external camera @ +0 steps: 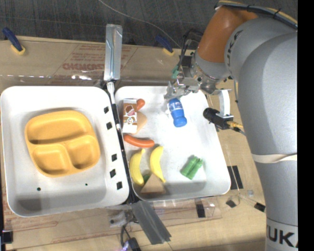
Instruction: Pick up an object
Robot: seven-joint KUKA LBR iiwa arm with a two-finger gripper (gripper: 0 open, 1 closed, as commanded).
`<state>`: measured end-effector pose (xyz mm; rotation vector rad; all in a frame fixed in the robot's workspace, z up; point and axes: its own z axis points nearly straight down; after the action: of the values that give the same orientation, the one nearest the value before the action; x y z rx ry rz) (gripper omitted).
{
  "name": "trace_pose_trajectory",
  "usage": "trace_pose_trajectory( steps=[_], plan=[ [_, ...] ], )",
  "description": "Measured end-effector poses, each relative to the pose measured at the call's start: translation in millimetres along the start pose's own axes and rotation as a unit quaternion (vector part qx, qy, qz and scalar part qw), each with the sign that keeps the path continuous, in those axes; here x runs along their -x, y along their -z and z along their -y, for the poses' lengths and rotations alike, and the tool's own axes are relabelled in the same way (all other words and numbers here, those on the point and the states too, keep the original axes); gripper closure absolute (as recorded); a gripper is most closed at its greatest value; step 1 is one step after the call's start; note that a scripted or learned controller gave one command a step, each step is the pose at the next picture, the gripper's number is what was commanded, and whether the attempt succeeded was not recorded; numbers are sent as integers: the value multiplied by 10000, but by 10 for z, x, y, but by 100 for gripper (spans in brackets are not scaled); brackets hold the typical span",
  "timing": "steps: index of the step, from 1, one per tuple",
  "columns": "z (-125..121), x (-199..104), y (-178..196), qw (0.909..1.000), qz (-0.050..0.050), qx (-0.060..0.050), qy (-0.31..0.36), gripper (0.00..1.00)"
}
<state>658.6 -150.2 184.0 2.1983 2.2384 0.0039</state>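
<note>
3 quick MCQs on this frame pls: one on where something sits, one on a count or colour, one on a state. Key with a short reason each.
1. Where is the yellow tray?
A. left bin
B. right bin
C. on the bench outside both bins

2. How many bananas lie in the right bin?
A. none
B. two
C. five

3. How does the blue bottle stand with respect to the tool?
A. it lies in the left bin, far from the tool
B. it is right under the tool, in the right bin
C. it sits on the yellow tray

Key
1 A: the tray rests in the left bin.
2 B: two yellow bananas lie side by side near the front wall.
3 B: the bottle's top end meets the tool above the bin floor.
</note>
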Motion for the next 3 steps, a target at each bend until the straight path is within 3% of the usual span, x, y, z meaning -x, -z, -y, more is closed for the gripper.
trace_pose_trajectory(
  steps=[1,2,3],
  plan=[
    [411,-409,262,9891,-5,-41,-1472,100],
    [413,-409,257,9891,-5,-45,-1472,0],
    [1159,-59,-920,9857,-1,-40,-1685,0]
  ],
)
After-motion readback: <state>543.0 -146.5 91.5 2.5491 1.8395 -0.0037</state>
